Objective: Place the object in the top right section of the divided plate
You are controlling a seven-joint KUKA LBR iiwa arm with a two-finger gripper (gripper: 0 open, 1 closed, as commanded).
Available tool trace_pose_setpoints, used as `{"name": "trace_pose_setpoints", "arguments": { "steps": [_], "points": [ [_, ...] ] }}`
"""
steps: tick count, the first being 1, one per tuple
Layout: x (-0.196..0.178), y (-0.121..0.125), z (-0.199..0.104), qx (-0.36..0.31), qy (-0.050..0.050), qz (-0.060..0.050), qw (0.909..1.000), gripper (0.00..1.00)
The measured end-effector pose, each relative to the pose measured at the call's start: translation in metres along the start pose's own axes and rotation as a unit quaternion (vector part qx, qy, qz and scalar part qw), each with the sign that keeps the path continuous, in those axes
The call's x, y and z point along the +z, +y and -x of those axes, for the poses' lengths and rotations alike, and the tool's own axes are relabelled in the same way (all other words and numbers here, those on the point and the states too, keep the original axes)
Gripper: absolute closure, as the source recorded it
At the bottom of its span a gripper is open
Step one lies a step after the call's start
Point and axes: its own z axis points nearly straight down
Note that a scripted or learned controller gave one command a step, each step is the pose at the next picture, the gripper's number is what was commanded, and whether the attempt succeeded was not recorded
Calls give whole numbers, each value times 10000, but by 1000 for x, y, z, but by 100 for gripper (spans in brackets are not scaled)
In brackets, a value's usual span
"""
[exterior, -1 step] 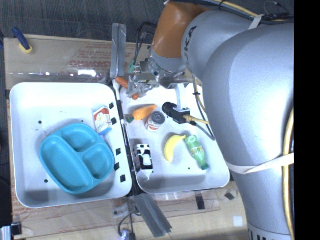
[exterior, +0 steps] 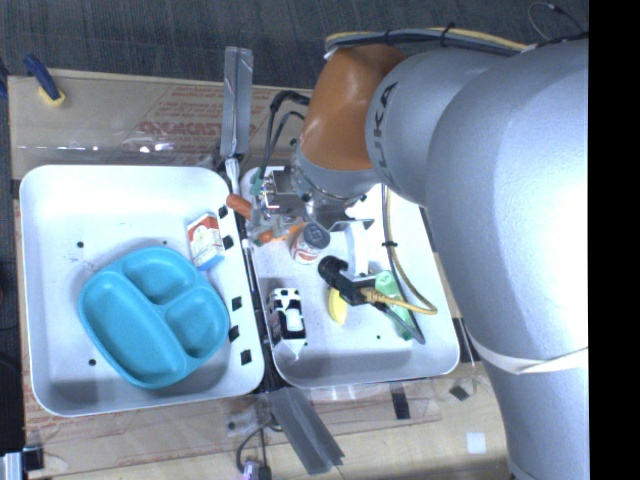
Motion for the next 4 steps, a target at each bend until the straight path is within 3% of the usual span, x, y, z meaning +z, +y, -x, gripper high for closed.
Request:
{"name": "trace_pose_setpoints", "arguments": {
  "steps": [1,2,3,4],
  "points": [
    [1,-84,-6,-583,1,3,9983,100],
    [-17,-78,21,-1962,-5,15,9806,100],
    [1,-108,-34,-3707,-1,5,9288,100],
    [1,-108,-34,-3703,-3,7,9289,0]
  ]
}}
